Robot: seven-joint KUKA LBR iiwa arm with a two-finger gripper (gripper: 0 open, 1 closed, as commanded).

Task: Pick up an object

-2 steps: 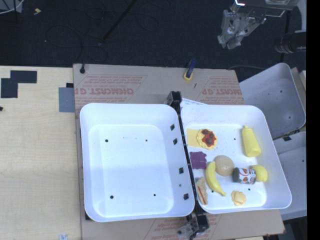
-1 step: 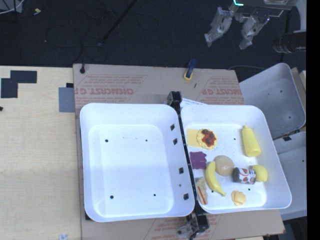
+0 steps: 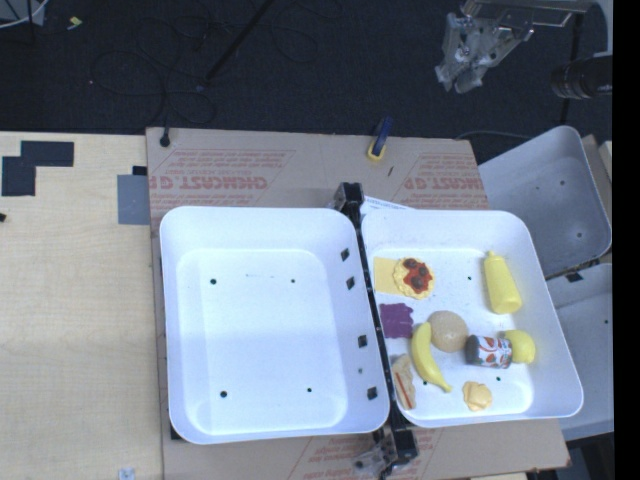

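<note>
Hanging high at the top right, over the dark floor beyond the worktop, my fingers (image 3: 468,56) hold nothing, and whether they stand wide or narrow I cannot tell from this slant.

Below me the worktop (image 3: 60,318) is pale wood on its left part, with a few dark patches near its far edge. A sheet of brown cardboard (image 3: 260,173) with red print lies on it and carries two white bins side by side, clipped together along their shared edge. The left bin (image 3: 190,318) shows only its bare white floor with small dark dots. The right bin (image 3: 540,278) holds all the objects: a yellow bottle (image 3: 501,282) near its far right side, a flat yellow slice with red topping (image 3: 412,277) toward the middle, a purple piece (image 3: 396,319) just under that, a banana (image 3: 428,357) touching a tan round thing (image 3: 448,330), a small can (image 3: 487,351) beside a lemon (image 3: 521,346), a small yellow lump (image 3: 477,396) near the front, and a hot dog (image 3: 403,382) by the divider.

A blue and yellow clip (image 3: 379,140) sits at the cardboard's far edge. A grey metal panel (image 3: 550,193) lies right of the bins. Cables trail across the dark floor (image 3: 300,48) behind.
</note>
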